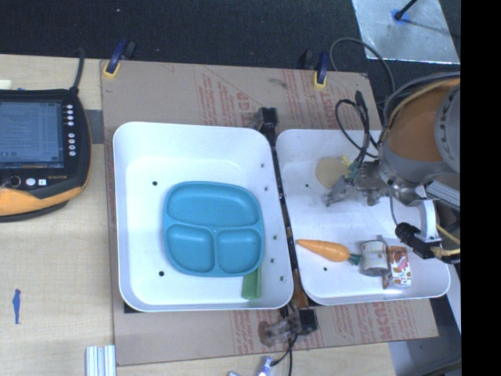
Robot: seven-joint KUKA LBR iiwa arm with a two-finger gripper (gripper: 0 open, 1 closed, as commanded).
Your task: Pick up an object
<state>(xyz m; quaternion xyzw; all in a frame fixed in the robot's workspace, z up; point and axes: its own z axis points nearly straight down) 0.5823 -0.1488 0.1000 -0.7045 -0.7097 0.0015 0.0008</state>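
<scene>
Gripper [338,194] low in right bin [301,210], grip state unclear. Orange carrot [322,249], tapered, lies near side beside small can [373,257] and carton [398,266].

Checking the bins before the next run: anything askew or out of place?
Nothing spilled or damaged. One oddity: a green item sits wedged under the blue divided plate, against the left bin wall. Carrot and can lie loose in the right bin.
</scene>
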